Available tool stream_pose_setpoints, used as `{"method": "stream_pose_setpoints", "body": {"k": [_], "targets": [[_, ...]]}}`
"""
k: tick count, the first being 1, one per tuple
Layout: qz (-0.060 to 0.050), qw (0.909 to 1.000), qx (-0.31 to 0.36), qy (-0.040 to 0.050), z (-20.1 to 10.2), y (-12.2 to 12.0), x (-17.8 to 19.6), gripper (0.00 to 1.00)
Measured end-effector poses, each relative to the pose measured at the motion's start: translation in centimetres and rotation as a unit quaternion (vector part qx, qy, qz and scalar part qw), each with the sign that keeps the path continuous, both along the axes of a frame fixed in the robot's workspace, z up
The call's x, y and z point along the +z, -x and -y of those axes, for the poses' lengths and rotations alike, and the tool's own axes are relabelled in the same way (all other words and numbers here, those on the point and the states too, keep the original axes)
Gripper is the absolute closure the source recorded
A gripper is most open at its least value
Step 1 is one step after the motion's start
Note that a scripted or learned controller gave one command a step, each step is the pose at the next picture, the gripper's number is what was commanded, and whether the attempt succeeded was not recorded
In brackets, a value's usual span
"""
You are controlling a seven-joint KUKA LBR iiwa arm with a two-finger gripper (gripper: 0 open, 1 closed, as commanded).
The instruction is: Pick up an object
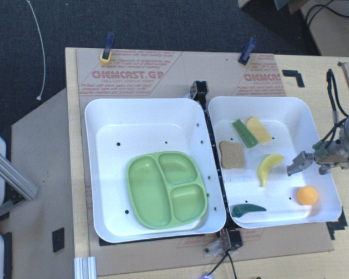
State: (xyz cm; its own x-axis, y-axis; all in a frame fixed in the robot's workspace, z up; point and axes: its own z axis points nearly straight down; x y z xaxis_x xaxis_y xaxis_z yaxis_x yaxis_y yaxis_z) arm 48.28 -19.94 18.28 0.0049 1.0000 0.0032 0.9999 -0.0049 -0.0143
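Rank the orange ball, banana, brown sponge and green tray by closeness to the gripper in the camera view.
From the gripper:
1. Orange ball, just below it, right bin.
2. Banana, to its left; nearly as close.
3. Brown sponge, further left.
4. Green tray, in the left bin.

In the right bin I see five loose objects, none lifted. A yellow banana lies near the middle, curved, running from one o'clock down to seven. At its ten o'clock a flat tan square lies level. At twelve o'clock a green stick touches a pale yellow block. An orange ball sits at four o'clock, a dark teal piece at seven.
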Motion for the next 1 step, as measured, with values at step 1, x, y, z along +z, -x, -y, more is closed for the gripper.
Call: {"method": "stream_pose_setpoints", "body": {"k": [1], "targets": [[0.007, 1.0000, 0.002, 0.0019, -0.07, -0.37, 0.71, 0.00]]}}
